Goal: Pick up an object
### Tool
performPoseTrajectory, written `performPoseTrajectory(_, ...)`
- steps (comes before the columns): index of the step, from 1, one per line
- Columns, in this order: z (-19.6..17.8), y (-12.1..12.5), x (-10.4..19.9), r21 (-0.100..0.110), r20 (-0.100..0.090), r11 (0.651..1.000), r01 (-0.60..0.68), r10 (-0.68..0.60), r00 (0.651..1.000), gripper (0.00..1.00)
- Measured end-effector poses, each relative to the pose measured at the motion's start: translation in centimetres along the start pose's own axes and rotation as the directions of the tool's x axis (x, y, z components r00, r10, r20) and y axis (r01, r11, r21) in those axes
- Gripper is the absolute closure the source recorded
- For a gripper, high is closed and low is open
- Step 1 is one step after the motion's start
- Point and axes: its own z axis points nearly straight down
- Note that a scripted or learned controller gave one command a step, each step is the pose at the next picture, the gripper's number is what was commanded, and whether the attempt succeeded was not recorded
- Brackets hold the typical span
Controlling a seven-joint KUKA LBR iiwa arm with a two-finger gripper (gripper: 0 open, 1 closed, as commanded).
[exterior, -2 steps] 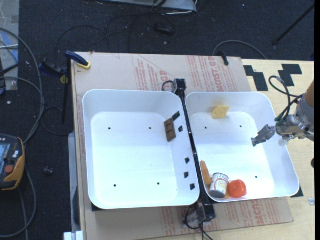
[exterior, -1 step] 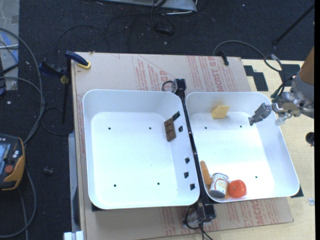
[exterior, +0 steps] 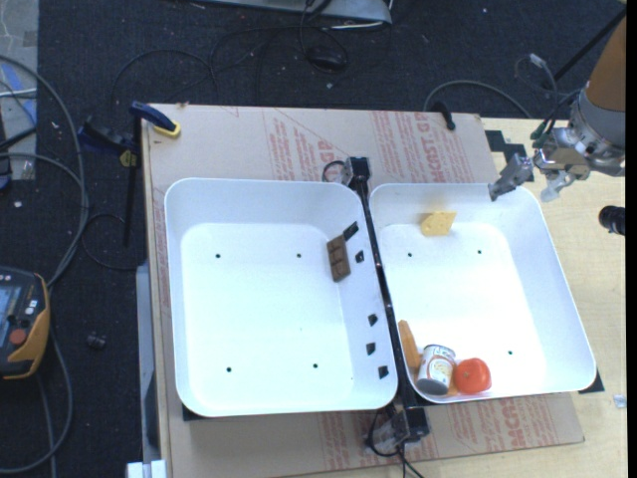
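Note:
The right bin (exterior: pixel 557 297) holds a yellow chunk (exterior: pixel 438 224) near its far wall. In its near left corner lie an orange carrot-like stick (exterior: pixel 409 342), a small tin can (exterior: pixel 435 366) and a red tomato-like ball (exterior: pixel 473 374), all close together. A brown chocolate bar (exterior: pixel 339 259) leans on the right wall of the left bin (exterior: pixel 199 217). My gripper (exterior: pixel 525 180) hangs over the far right corner of the right bin, to the right of the yellow chunk. It is open, with nothing between its fingers.
The two bins meet along a dark divider (exterior: pixel 373 267) with black clips. A blue and yellow clamp (exterior: pixel 154 119) sits at the bench's far left corner. Cables run over the dark floor behind the bench, and a handheld pendant (exterior: pixel 20 317) lies at the left.

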Motion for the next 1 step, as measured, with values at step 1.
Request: performPoseTrajectory(1, 5.71, 0.73, 0.95, 0.006, -0.003, 0.997, 0.075, -0.074, 0.997, 0.0)
